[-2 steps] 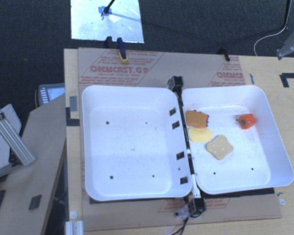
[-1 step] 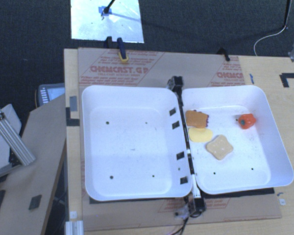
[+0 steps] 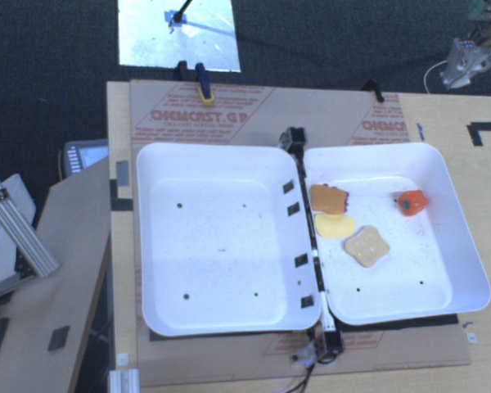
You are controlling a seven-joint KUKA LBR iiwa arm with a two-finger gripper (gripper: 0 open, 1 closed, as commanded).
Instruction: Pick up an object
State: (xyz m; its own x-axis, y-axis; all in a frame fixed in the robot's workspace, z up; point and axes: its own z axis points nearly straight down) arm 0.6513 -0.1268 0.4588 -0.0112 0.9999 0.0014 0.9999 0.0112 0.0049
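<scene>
Several small objects lie in the right bin (image 3: pixel 462 244). An orange-brown flat piece (image 3: pixel 328 199) rests near the bin's left wall. Just below it lies a pale yellow disc (image 3: pixel 335 226). A tan toast-shaped piece (image 3: pixel 366 246) sits to the lower right of the disc, touching or nearly touching it. A small red-orange pepper-like toy (image 3: pixel 411 202) lies apart toward the right side.
The left bin (image 3: pixel 151 244) adjoins the right one along a clipped seam (image 3: pixel 307 236). Both stand on a cardboard sheet (image 3: pixel 221 117) on the wooden bench. A shiny metal plate (image 3: pixel 178 23) lies on the dark floor behind. An aluminium strut (image 3: pixel 16 228) slants at the left.
</scene>
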